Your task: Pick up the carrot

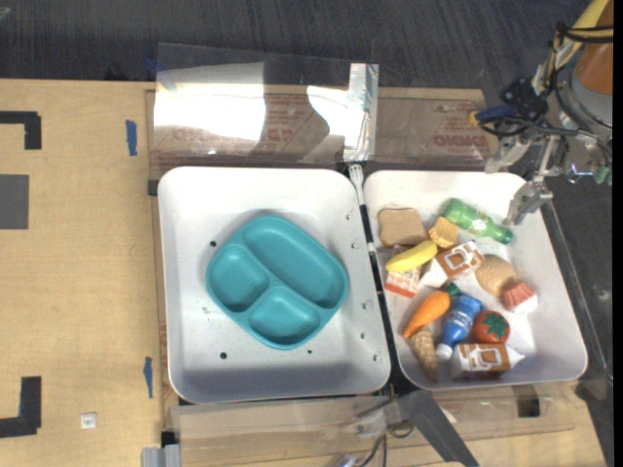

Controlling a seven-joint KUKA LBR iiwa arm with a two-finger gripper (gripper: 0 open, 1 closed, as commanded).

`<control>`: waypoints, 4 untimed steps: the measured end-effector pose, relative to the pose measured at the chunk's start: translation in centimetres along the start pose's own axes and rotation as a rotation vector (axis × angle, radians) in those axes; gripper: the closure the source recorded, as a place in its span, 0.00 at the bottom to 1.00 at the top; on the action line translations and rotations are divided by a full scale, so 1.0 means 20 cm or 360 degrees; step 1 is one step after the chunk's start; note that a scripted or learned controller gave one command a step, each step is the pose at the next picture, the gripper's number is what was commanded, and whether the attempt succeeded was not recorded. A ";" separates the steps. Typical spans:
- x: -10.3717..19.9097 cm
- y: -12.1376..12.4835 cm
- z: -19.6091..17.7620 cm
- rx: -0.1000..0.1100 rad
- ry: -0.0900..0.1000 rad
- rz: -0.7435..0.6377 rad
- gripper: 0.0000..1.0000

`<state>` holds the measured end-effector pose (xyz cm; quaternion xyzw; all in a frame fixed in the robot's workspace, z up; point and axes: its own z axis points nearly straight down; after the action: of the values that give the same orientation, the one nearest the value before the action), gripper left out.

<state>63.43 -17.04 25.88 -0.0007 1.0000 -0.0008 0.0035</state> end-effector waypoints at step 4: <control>0.64 0.36 0.79 0.0002 -0.0085 0.0336 0.00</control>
<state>50.77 -9.83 9.97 0.1045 0.9941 -0.0012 0.0304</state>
